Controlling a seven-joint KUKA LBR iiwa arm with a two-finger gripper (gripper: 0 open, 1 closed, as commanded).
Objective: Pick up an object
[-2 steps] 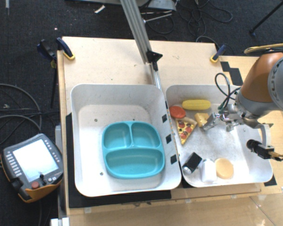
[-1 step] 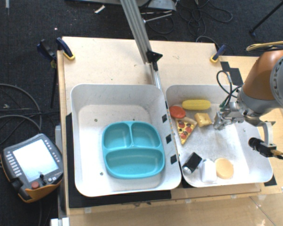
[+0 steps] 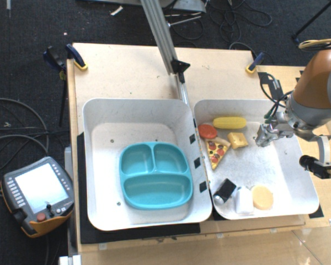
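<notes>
Arm low over the right bin

The arm (image 3: 314, 90) bends in from the right, its gripper (image 3: 265, 135) down near the right bin (image 3: 298, 192)'s floor; I cannot tell its state. The corn (image 3: 229, 123) lies left of it, long axis running left to right, near the cheese (image 3: 238, 140), tomato (image 3: 207, 131) and pizza (image 3: 216, 152)

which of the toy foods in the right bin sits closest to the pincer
The small yellow cheese block, just left of the pincer. The corn cob, tomato and pizza slice lie farther off.
</notes>
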